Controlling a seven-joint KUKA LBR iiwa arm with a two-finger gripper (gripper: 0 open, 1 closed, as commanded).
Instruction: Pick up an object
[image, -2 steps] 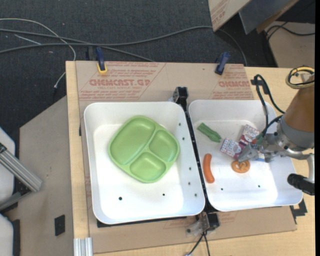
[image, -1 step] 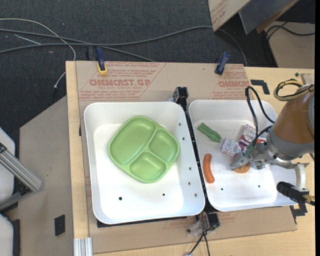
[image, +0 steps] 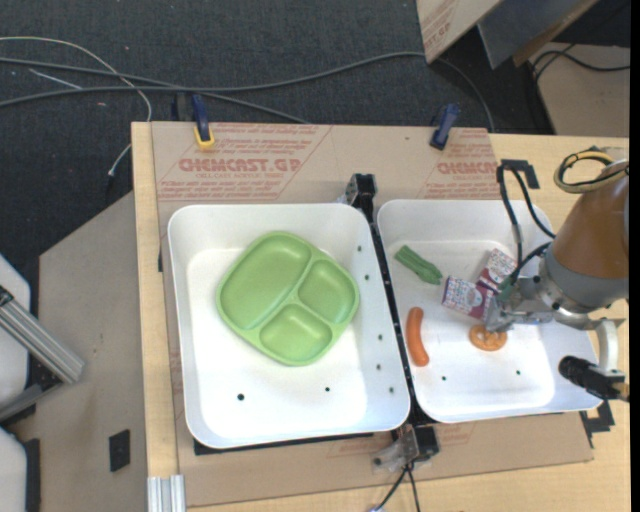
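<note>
In the right bin (image: 470, 395) lie an orange carrot-like stick (image: 418, 336), a green pepper-like piece (image: 417, 265), a purple and white carton (image: 476, 285) and a small round orange-brown cookie (image: 489, 340). My gripper (image: 498, 320) reaches in from the right and sits low, right over the cookie, just beside the carton's lower right end. The wrist body hides its tips.
The left bin (image: 200, 390) holds a green divided plate (image: 288, 297). Black clamps (image: 360, 187) sit where the bins meet, and black cables (image: 515, 205) run down at the right bin's far corner. Blue clips (image: 203, 128) hold the cardboard base.
</note>
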